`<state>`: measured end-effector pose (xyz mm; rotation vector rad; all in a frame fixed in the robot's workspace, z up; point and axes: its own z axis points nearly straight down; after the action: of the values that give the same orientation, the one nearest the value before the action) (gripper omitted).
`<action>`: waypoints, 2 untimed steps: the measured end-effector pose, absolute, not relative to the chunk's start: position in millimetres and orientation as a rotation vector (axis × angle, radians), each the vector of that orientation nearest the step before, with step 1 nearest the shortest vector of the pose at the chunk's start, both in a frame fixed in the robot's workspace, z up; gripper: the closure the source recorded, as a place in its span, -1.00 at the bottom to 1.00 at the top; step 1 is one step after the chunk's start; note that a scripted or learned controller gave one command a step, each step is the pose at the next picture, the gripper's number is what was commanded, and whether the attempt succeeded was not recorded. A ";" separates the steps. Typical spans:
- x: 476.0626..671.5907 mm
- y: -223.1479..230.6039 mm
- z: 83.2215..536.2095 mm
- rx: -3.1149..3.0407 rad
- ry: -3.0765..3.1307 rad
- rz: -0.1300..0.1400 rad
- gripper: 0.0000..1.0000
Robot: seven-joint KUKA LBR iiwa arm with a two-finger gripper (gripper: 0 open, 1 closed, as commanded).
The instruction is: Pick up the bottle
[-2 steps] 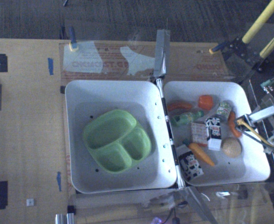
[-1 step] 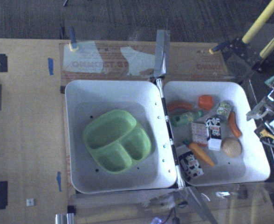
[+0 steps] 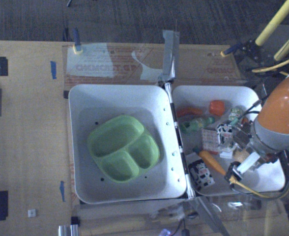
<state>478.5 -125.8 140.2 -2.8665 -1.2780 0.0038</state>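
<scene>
Grey two-finger gripper (image 3: 231, 139) low in right shallow white bin (image 3: 218, 91), among the clutter beside a long orange carrot-shaped toy (image 3: 213, 163). Jaw state and contact: can't tell.

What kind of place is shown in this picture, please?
Probably a robotics lab test bench: two white bins side by side on a taped wooden bench, a green divided tray in one, and a robot arm over small mixed objects.

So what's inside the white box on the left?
A green tray with three compartments lies inside the left bin, tilted at an angle. Nothing can be seen in its compartments. Whatever part of the bin floor sits beneath the tray is covered.
</scene>
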 end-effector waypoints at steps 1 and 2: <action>513.1 -95.8 92.3 -2.924 -1.158 -0.009 -1.00; 501.9 -84.4 183.8 -2.776 -1.469 0.002 -1.00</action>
<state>501.9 -84.4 183.8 -2.7760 -1.4686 0.0020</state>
